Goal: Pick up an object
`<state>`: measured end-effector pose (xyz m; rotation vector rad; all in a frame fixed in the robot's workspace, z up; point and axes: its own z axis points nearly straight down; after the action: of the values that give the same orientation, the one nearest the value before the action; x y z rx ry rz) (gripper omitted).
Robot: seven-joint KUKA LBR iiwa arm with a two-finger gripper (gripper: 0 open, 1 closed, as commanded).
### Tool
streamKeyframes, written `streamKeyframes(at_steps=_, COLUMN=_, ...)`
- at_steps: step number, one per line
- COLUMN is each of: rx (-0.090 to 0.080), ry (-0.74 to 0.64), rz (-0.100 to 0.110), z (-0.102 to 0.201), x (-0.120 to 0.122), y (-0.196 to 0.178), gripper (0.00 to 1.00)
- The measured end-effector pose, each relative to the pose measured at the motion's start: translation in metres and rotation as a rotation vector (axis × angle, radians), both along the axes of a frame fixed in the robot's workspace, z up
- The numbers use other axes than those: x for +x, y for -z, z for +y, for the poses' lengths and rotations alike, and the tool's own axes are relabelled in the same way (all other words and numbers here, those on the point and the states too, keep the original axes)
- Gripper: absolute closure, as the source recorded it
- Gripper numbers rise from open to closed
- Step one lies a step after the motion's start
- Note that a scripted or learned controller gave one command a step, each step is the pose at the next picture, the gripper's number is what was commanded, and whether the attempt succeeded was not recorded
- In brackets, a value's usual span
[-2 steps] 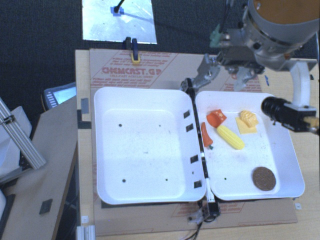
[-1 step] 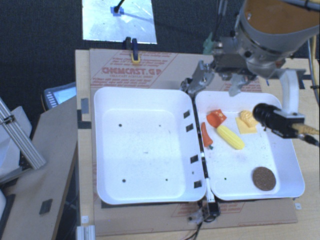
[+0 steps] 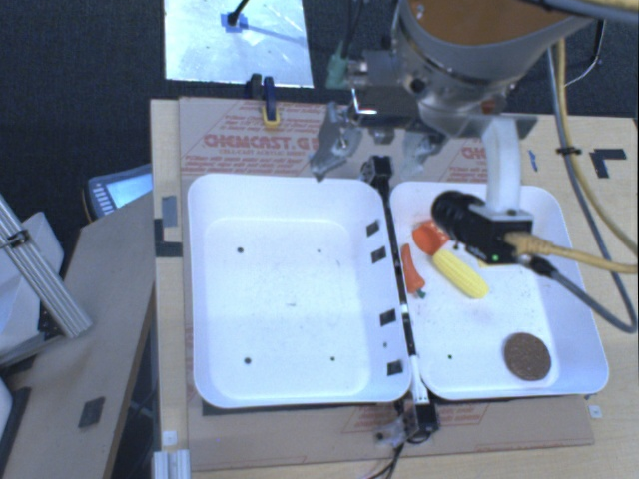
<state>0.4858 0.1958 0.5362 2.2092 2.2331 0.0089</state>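
The gripper is seen raised beyond the far rim of the right bin, fingers spread, nothing pinched. Inside that bin, the corn cob lies near its left wall; a centred, straight descent over it is advised.

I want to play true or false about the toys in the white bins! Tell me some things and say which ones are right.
1. The yellow toy corn cob lies in the right white bin. True.
2. The round brown cookie-like disc lies in the left white bin. False: it is in the right bin, near the front corner.
3. The slim orange toy carrot lies close to the divider between the bins. True.
4. The corn cob rests on top of the brown disc. False: they lie apart.
5. The gripper is above the far edge of the bins. True.
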Motion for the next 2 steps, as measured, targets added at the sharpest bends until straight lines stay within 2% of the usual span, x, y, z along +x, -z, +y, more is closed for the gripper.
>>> streamKeyframes(at_steps=1, rx=-0.004, ry=0.01, rz=0.005, z=-0.006, x=0.0, y=0.029, gripper=0.0)
streamKeyframes(at_steps=2, rx=0.0, ry=0.003, rz=0.0, z=0.034, x=0.0, y=-0.001, gripper=0.0)
